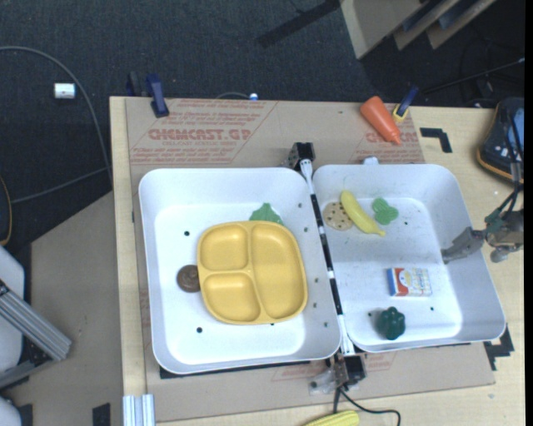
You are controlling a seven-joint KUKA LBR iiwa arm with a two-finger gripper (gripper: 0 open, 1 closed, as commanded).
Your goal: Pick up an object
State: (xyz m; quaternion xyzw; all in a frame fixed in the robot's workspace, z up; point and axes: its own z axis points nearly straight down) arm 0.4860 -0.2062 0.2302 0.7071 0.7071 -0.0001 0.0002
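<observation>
The two-finger gripper is seen at the right rim of the right-hand shallow white bin, nothing pinched, its spread undeterminable, presumably staged for the nearest target, the small white, red and blue carton lying flat mid-bin.

Floor: dark carpet, blue-grey, covering the area above and to the left of the bench. A thin pale cable loops across it at upper left, ending at a small white plug. Bench top: light wood board with red printed lettering along its far edge. Pale furniture stands at upper right. Lighting is even, without hard shadows.
</observation>
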